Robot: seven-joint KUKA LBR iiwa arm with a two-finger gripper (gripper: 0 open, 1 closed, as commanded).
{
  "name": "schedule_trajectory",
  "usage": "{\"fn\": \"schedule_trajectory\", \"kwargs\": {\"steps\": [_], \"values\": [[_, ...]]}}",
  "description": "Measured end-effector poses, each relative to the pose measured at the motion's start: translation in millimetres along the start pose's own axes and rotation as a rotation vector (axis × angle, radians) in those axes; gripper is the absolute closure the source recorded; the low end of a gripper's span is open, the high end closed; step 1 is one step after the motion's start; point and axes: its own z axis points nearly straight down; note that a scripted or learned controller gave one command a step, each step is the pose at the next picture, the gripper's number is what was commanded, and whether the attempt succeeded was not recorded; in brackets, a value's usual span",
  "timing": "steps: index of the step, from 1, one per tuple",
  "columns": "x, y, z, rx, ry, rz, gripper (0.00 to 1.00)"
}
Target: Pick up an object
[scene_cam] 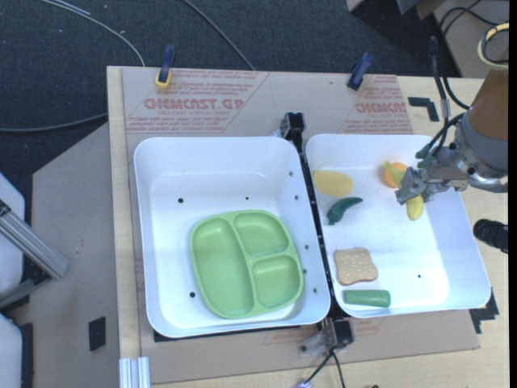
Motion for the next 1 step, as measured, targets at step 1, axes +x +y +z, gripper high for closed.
{"fn": "schedule_trajectory", "kwargs": {"steps": [1], "values": [[46.6, 8.5, -1.7, -0.002, -0.001, 0.001, 1.00]]}}
